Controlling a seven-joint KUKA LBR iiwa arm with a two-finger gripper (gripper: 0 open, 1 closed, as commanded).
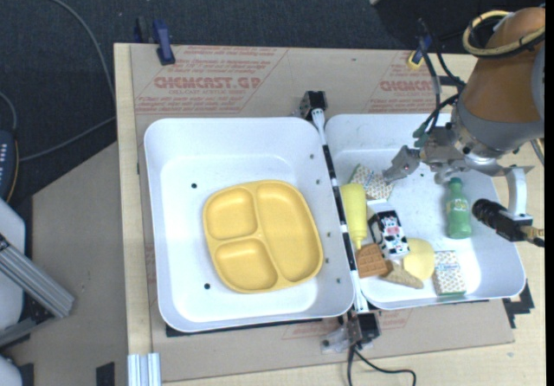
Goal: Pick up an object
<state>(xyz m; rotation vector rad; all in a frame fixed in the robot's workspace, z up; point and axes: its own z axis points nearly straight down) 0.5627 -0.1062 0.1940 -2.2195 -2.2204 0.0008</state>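
Here, seen from above, the table (251,73) carries two shallow white bins side by side. The left bin (173,159) holds one yellow divided plate (261,234), lying flat in the middle. The right bin (502,276) holds my choices, crowded along its left wall and front edge: a yellow tube-shaped bottle (353,207), a small black-and-white toy (391,233), a brown waffle-like piece (372,261), a pale yellow wedge (419,260) and two patterned packets (449,272). A green bottle (458,208) lies apart, nearer my arm. My pincer (414,159) hangs over the bin's back part, above the clutter. I cannot tell how it is set, and I see nothing in it.
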